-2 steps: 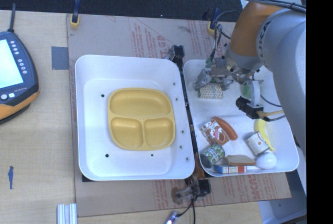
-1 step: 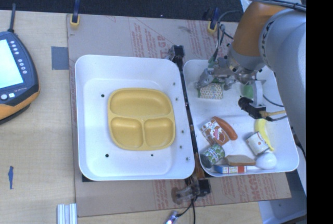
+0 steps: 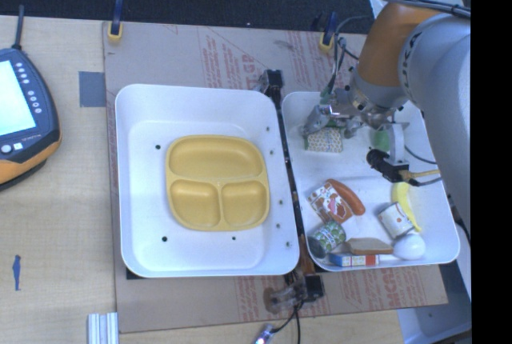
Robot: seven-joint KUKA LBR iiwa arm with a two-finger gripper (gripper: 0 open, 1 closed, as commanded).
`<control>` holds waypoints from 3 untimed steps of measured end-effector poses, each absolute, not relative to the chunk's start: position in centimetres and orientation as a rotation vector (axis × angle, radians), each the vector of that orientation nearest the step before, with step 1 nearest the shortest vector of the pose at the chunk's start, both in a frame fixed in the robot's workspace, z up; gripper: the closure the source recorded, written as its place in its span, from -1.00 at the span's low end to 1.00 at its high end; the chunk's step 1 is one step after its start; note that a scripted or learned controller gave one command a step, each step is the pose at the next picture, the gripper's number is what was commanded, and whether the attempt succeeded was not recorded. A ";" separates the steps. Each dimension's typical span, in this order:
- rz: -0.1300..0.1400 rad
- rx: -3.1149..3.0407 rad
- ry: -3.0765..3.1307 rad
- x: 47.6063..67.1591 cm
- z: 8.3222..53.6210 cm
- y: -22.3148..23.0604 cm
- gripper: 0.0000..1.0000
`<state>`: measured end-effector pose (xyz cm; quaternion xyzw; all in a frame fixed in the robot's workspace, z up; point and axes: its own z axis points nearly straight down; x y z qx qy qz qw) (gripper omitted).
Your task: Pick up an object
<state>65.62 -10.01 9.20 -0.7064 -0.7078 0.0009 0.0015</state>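
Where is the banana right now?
The banana lies in the right bin, near its right wall, just above a small white can and a white egg, and right of the hot dog.

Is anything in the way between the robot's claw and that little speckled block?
Nothing visible. The gripper sits low in the right bin, right above the block. The other toys, like the sausage, lie nearer the camera, off to the side.
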 end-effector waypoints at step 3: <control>0.002 -2.218 -2.222 65.6 9.2 -10.4 -1.00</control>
